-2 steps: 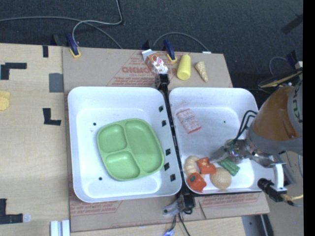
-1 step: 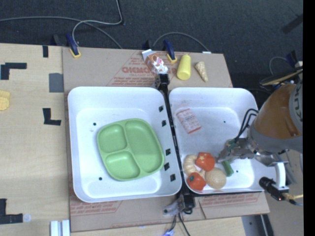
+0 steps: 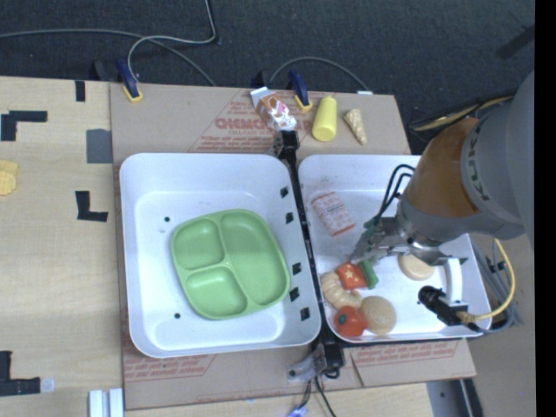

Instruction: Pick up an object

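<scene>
Toy pepper [image 3: 351, 275], small and red with a green stem, lies in the right bin [image 3: 382, 165] among 3 other play foods, just under the hand [image 3: 372, 248], likely light, stiff and slippery, best pinched across its middle.

Glossy white plastic bins [image 3: 139, 233] hold a matt green plastic plate [image 3: 228, 263].

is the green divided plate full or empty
Empty. The green plate lies flat in the left bin, and all three of its compartments show bare green.
</scene>
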You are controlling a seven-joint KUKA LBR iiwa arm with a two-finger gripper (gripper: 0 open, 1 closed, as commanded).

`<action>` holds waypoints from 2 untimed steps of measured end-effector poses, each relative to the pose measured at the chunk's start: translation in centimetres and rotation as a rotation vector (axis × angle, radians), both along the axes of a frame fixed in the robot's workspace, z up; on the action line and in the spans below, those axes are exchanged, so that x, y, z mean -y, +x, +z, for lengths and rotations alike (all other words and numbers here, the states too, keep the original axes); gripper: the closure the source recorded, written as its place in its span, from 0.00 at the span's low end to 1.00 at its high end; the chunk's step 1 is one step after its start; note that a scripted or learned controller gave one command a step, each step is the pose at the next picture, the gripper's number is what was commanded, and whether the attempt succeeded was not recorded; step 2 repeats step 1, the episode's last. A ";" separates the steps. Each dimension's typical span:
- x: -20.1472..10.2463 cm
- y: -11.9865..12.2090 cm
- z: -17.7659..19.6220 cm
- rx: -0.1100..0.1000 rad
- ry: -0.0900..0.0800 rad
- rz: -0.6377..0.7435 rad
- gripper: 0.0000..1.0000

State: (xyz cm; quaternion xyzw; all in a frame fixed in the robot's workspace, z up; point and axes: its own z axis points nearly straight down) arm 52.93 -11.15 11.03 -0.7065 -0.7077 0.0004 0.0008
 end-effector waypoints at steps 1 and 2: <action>-6.7 -0.3 7.4 0.001 0.000 0.000 1.00; -6.7 -0.3 7.4 0.001 0.000 0.000 1.00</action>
